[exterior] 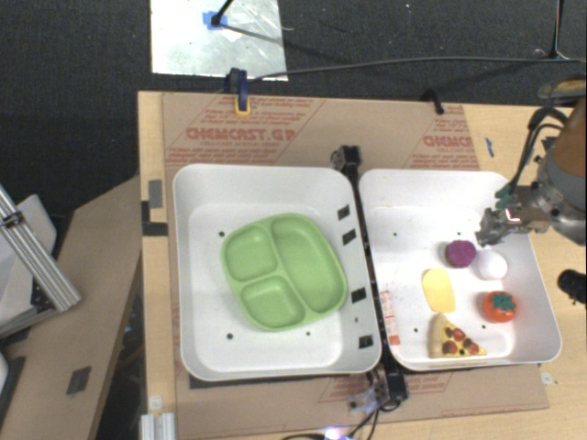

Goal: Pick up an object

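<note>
In the right bin (404, 204) lie a purple ball-shaped object (460, 253), a white round object (493, 266), a yellow block (438, 291), a red tomato-like toy (499, 306) and a pizza slice toy (451, 338). My gripper (492, 225) hangs at the bin's right side, just above and to the right of the purple object. I see nothing held in it.
The left bin (206, 200) holds a green three-compartment plate (284, 270). A black divider with clips (356, 236) runs between the bins. The arm's grey body (564, 177) and cables fill the right edge above the right bin.
</note>
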Controlling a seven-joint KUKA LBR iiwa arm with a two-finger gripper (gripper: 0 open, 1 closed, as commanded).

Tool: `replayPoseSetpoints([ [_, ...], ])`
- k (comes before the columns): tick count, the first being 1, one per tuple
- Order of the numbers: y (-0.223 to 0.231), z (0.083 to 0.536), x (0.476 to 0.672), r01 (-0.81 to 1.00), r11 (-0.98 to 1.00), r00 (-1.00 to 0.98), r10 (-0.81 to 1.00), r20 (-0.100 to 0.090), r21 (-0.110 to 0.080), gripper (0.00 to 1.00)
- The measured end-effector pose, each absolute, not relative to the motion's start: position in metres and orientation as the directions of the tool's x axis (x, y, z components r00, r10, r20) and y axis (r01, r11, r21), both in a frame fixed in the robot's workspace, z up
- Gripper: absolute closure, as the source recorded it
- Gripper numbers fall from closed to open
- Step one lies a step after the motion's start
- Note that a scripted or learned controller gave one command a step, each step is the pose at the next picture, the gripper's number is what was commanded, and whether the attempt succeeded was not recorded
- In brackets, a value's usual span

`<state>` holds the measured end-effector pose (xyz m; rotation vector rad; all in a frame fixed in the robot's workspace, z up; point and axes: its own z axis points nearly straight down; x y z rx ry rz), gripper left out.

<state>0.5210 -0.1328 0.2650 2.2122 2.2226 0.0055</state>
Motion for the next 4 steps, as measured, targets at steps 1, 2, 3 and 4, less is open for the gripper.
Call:
replayPoseSetpoints([
  [1,-0.096,0.256,0.547,1.0,0.008,-0.008,1.0,0.0,0.004,1.0],
  [2,-0.054,0.252,0.562,1.0,0.008,-0.008,1.0,0.001,0.003,1.0],
  [3,-0.006,0.236,0.584,1.0,0.009,-0.009,1.0,0.002,0.002,1.0],
  [4,0.052,0.228,0.608,1.0,0.01,-0.01,1.0,0.003,0.002,1.0],
])
